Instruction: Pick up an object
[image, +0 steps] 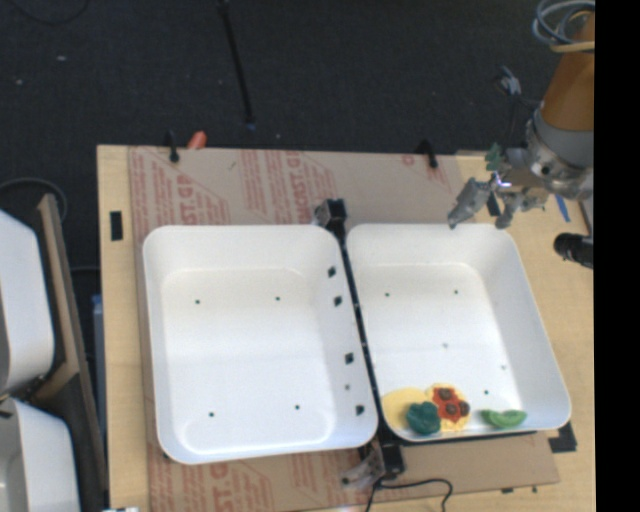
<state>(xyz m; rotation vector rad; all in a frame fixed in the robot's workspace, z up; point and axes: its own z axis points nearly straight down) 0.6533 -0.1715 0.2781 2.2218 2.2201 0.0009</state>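
Several small objects lie along the near edge of the right bin: a yellow piece, a dark green lump, an orange and red piece and a green piece. My gripper hangs above the far right corner of that bin, well away from the objects. Its two grey fingers stand apart with nothing between them.
The left bin sits beside the right one, joined by a black clamp strip. Both rest on a cardboard sheet on the bench. A white unit stands at the left edge.
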